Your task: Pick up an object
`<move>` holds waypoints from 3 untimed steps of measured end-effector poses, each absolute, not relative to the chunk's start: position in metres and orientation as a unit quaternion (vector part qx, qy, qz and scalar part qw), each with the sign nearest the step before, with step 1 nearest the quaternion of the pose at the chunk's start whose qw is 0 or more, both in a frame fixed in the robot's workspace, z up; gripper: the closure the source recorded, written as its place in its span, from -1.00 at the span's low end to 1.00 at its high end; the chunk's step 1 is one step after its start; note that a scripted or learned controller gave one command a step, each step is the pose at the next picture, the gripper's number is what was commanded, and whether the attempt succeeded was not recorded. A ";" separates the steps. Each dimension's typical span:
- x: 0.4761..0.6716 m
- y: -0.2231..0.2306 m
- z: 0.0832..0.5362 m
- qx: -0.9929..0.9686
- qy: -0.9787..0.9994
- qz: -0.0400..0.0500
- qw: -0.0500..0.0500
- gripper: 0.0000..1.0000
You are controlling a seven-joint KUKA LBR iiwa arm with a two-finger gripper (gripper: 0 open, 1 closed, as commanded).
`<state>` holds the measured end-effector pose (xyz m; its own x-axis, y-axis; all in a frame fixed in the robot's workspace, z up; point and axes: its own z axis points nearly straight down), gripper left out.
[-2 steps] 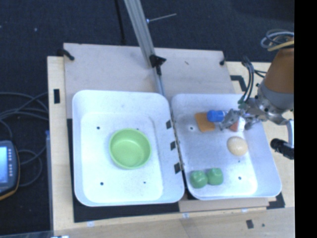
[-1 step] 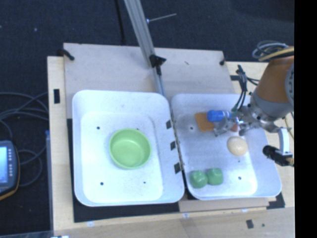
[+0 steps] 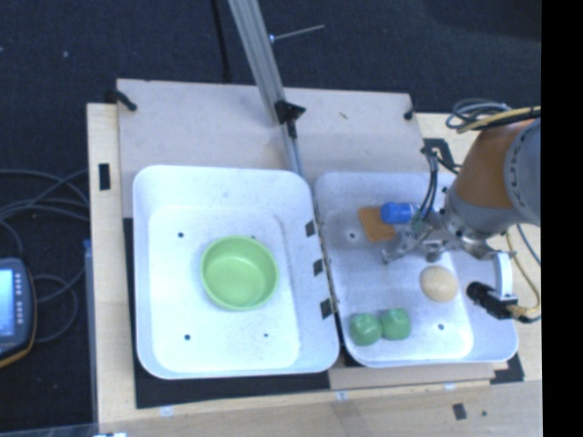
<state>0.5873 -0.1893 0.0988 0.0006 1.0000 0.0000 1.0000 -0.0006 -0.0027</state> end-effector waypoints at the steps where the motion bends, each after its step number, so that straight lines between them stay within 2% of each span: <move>1: 0.589 -0.190 0.112 -0.708 -0.706 -0.001 -0.001 1.00; 3: 0.603 -0.193 0.218 -0.707 -0.707 -0.001 -0.002 1.00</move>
<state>0.6029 -0.1927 0.2184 0.0004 1.0000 -0.0014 1.0000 -0.0004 0.0049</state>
